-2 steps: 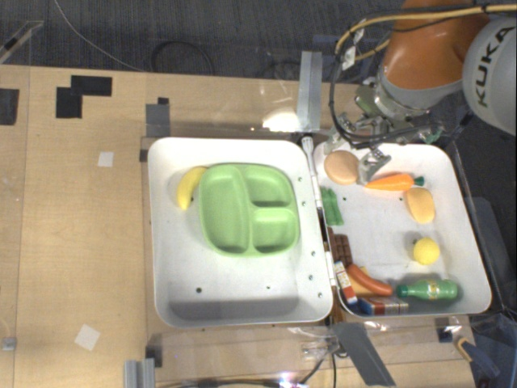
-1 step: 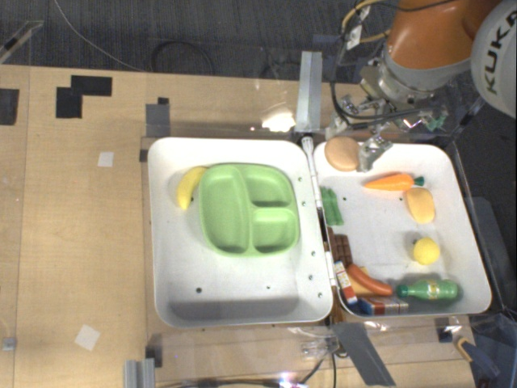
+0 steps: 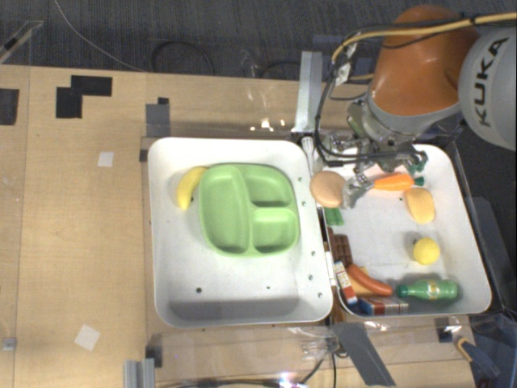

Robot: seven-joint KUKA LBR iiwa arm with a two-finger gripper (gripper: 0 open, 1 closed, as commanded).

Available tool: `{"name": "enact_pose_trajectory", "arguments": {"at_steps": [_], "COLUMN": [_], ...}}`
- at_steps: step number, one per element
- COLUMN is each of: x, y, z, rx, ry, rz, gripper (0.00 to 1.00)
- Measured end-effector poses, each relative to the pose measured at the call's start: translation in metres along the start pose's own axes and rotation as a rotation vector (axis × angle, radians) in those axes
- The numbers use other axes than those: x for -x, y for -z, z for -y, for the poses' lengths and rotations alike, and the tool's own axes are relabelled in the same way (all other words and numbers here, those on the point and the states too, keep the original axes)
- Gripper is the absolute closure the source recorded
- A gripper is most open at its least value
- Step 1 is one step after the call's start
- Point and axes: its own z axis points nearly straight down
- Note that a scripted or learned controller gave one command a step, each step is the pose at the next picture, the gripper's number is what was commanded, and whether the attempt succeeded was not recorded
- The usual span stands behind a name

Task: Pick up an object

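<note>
My gripper (image 3: 361, 183) hangs low over the upper left part of the right bin (image 3: 472, 241), under the arm's orange wrist band (image 3: 416, 59). An orange carrot (image 3: 393, 183) lies right beside it on the right, and whether they touch is unclear. A tan round roll (image 3: 327, 189) sits just left of the gripper, at the bin's left rim. Further down the bin lie a pale yellow oval fruit (image 3: 420, 205), a yellow lemon (image 3: 426, 251), a green bottle (image 3: 428, 289) and a red sausage (image 3: 367, 280).
The left bin (image 3: 174, 289) holds a green divided plate (image 3: 246, 208) and a banana (image 3: 189, 186) at the plate's upper left. A brown bar (image 3: 341, 249) and a small green piece (image 3: 333, 215) lie along the right bin's left wall. Cables (image 3: 323, 128) hang from the wrist.
</note>
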Motion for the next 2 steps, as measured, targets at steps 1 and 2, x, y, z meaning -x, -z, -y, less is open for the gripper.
{"name": "enact_pose_trajectory", "arguments": {"at_steps": [1, 2], "x": [-0.023, -0.009], "y": [-0.008, -0.036], "z": [0.090, 0.136], "rx": [-0.004, -0.002], "ry": [0.064, 0.164], "rz": [0.001, 0.002], "gripper": [1.00, 1.00]}}
